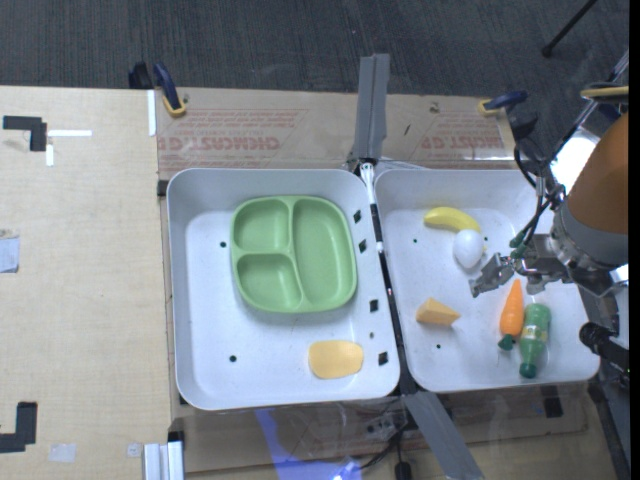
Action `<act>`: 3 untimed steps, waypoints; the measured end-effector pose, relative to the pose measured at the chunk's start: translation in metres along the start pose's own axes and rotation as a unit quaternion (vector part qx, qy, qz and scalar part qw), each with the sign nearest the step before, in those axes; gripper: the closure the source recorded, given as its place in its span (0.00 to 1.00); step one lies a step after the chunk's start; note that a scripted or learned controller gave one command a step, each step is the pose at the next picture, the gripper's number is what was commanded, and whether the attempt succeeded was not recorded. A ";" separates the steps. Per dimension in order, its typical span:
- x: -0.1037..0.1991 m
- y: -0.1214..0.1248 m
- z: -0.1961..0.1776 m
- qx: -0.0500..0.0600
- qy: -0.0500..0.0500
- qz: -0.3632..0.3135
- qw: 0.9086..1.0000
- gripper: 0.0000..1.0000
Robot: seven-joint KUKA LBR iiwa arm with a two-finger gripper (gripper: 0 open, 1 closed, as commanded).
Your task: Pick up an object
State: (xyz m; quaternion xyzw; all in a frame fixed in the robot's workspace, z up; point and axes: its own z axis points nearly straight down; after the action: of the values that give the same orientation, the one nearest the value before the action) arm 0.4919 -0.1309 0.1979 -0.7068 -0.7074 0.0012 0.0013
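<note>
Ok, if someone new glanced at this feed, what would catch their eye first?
Probably the green divided plate in the left bin, with a flat yellow piece near that bin's front edge. Then the gripper low in the right bin, next to a white egg, a banana, a carrot, a green bottle and an orange wedge.

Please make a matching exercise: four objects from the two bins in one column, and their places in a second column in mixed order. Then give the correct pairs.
Objects:
1. green plate
2. banana
3. carrot
4. orange wedge

Places:
A. far end of the right bin, just beyond the white egg
B. right bin, beside the green bottle
C. left bin
D. right bin, near its left wall

Pairs: 1-C, 2-A, 3-B, 4-D
</note>
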 end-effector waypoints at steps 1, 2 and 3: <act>0.000 0.000 -0.044 -0.001 0.000 0.034 0.999 0.00; -0.055 -0.010 0.085 -0.005 0.003 -0.076 0.997 0.00; -0.057 -0.011 0.077 -0.004 0.001 -0.074 0.997 1.00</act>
State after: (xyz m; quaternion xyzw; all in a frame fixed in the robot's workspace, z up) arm 0.4812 -0.1879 0.1211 -0.6527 -0.7576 -0.0028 -0.0008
